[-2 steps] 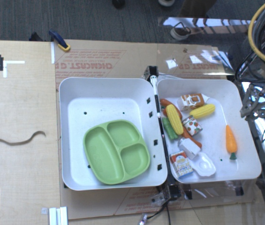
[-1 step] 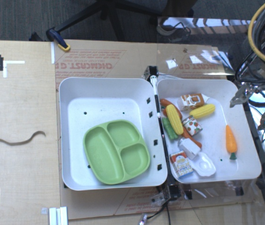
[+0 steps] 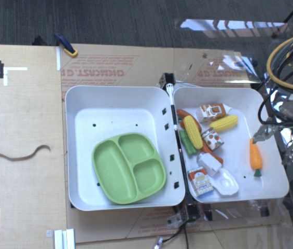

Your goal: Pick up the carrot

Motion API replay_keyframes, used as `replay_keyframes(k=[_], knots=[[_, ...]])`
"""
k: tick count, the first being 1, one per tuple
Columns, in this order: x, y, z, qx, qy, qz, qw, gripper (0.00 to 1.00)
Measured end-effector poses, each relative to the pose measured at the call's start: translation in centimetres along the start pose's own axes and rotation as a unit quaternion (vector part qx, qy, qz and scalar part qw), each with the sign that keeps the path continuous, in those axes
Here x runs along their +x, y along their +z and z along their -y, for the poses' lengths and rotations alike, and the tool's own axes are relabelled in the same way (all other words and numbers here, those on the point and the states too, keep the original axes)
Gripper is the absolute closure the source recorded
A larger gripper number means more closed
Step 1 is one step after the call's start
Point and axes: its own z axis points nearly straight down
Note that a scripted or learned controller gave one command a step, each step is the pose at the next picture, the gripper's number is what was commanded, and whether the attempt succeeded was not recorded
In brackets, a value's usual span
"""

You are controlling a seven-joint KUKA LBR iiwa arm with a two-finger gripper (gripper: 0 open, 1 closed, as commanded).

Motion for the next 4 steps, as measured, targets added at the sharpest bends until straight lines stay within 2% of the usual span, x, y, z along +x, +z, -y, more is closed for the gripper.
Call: replay_keyframes(k=[1, 2, 3, 4], knots=[[1.0, 16.4, 4.2, 0.0, -0.079, 0.0, 0.9968, 0.0], [3.5, 18.0, 1.2, 0.0, -0.159, 0.001, 0.9873, 0.0], [3.3, 18.1, 0.8, -0.004, -0.311, 0.004, 0.9503, 0.0], [3.3, 18.1, 1.0, -0.001, -0.264, 0.004, 0.9645, 0.0]])
